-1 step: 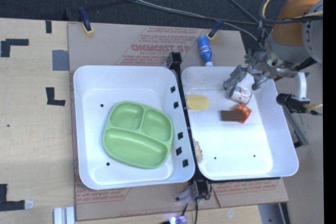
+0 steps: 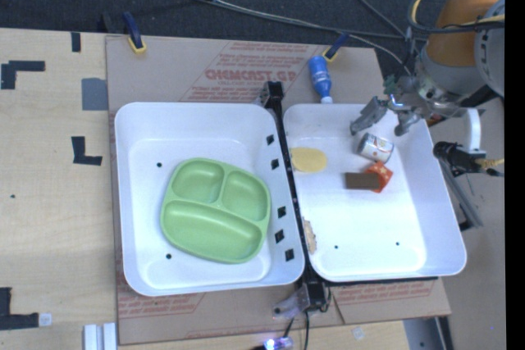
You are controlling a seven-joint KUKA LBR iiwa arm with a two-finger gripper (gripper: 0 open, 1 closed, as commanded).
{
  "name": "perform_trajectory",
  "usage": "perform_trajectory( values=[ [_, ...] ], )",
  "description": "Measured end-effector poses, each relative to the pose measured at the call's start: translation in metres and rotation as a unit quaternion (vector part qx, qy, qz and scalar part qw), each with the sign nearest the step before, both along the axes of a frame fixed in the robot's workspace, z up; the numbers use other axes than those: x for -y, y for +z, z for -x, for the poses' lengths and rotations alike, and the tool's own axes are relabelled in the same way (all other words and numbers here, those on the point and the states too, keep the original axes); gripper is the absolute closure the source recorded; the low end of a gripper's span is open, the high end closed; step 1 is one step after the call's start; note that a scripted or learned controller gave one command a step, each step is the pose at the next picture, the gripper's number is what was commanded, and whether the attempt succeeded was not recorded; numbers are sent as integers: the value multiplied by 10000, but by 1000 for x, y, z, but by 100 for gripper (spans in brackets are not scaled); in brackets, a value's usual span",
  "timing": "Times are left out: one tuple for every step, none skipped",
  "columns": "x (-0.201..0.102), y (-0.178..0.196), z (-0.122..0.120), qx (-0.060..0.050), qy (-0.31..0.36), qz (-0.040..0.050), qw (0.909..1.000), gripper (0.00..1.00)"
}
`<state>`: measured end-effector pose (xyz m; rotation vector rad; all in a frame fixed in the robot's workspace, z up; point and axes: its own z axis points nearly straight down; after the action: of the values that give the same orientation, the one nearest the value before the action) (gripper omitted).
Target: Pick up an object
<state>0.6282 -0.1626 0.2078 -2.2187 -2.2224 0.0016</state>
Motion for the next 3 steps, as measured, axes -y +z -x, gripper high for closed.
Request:
perform_trajectory(
  values=[
    [3, -63, 6, -27, -5, 1, 10000, 0],
    [2, -119, 4, 83, 12, 39, 10000, 0],
    [2, -122, 4, 6, 1, 6, 10000, 0]
  ],
)
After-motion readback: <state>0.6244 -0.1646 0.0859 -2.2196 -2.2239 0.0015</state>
